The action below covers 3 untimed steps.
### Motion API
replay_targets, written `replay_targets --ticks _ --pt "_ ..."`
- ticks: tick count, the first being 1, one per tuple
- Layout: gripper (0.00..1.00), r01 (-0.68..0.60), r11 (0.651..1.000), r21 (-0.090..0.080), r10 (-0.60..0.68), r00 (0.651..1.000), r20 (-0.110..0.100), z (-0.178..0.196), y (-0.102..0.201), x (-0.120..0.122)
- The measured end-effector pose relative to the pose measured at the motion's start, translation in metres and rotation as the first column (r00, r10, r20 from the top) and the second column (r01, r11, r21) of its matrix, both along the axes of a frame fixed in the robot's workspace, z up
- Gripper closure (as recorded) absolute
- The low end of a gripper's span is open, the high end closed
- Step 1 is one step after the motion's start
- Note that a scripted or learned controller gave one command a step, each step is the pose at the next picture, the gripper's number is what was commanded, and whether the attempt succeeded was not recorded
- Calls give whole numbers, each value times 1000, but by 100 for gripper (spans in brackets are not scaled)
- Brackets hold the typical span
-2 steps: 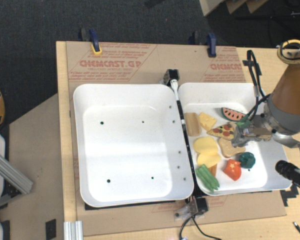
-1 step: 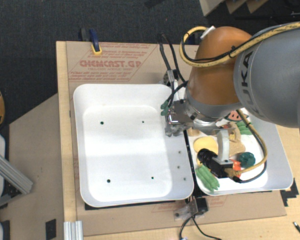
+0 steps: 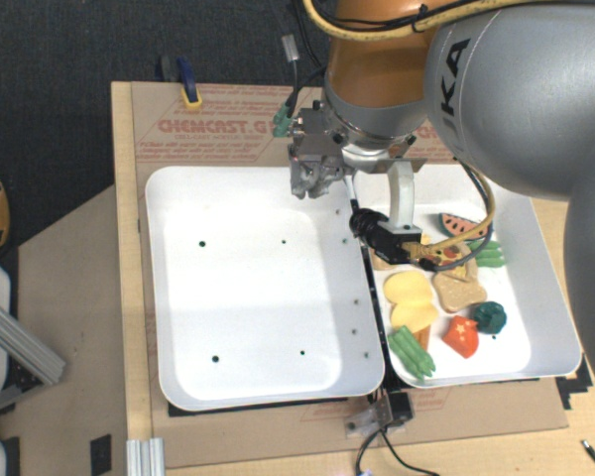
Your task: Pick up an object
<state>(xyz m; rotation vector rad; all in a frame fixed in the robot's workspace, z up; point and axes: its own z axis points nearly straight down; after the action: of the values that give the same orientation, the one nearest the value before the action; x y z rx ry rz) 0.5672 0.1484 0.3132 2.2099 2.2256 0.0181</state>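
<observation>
two yellow pieces [image 3: 409, 288] are sitting one in front of the other and touching, toward the left side of the right bin [image 3: 547, 305]. a slice of toast [image 3: 460, 292] is lying just beside them on the right. farther back a watermelon slice [image 3: 460, 225] is lying flat, and a pale green piece [image 3: 492, 257] is resting near it. toward the front a green bean pod [image 3: 414, 353] is lying along that bin's left wall. a red piece [image 3: 461, 336] is sitting just right of it, and a dark green piece [image 3: 490, 315] is sitting beside the red one.

the gripper [image 3: 312, 178] is hanging well apart from all of these, over the far right corner of the left bin [image 3: 159, 266], close to the wall where the two bins are meeting. from where i'm standing i cannot tell whether it is set wide or narrow. the grey arm [image 3: 521, 77], with its orange band [image 3: 387, 8], is reaching in from the right and covering the far part of the right bin.
</observation>
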Motion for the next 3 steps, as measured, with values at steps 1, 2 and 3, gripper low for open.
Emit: replay_targets --ticks 1,2,3 --pt "100 -1 1000 4 1 1000 5 139 48 -24" --pt "100 0 1000 1 0 1000 -6 179 79 -72" --pt "100 6 1000 -1 -6 1000 -4 225 63 -88"
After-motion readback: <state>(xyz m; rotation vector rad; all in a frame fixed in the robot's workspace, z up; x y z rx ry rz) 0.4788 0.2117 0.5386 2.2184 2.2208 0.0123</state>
